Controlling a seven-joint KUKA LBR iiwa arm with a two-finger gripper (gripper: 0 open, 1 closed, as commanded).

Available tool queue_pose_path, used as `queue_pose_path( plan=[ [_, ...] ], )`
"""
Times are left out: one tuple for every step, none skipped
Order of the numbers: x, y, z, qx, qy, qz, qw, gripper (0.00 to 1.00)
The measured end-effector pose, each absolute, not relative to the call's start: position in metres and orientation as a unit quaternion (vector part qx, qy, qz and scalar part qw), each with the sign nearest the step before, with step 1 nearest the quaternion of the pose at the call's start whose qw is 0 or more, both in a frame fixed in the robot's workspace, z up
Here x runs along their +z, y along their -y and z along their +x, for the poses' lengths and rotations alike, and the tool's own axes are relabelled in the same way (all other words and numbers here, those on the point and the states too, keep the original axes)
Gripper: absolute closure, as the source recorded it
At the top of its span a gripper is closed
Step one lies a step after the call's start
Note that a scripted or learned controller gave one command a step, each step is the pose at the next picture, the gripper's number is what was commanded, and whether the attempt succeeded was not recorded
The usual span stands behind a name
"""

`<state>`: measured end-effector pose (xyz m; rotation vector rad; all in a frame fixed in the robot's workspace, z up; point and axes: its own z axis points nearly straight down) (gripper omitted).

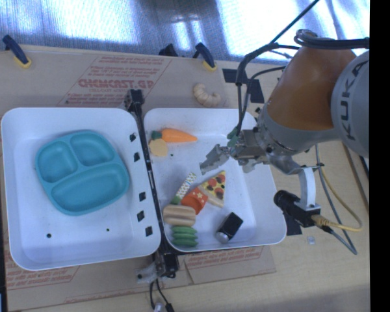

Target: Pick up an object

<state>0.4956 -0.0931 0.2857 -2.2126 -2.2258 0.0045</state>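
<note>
Camera view | grey two-finger gripper [212, 161] hangs over the right white bin [263, 236], jaws parted, holding nothing | triangular toy pizza slice [214, 188] lies just below it | blue sectioned plastic plate [82, 171] sits in the left bin [16, 239]

A single fixed camera looks down at a slant on the surface [84, 77], taking in both white bins [13, 194] side by side.
</note>
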Motion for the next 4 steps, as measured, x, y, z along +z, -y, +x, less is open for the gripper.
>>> queue_pose_path(
  plan=[
    [0.191,0.085,0.524,0.0013,0.798,-0.602,0.002,0.0],
    [0.091,0.097,0.557,0.0013,0.785,-0.619,0.001,0.0],
    [0.101,0.097,0.558,0.0018,0.787,-0.617,0.001,1.0],
    [0.201,0.04,0.558,0.0003,0.807,-0.591,0.001,1.0]
  ],
)
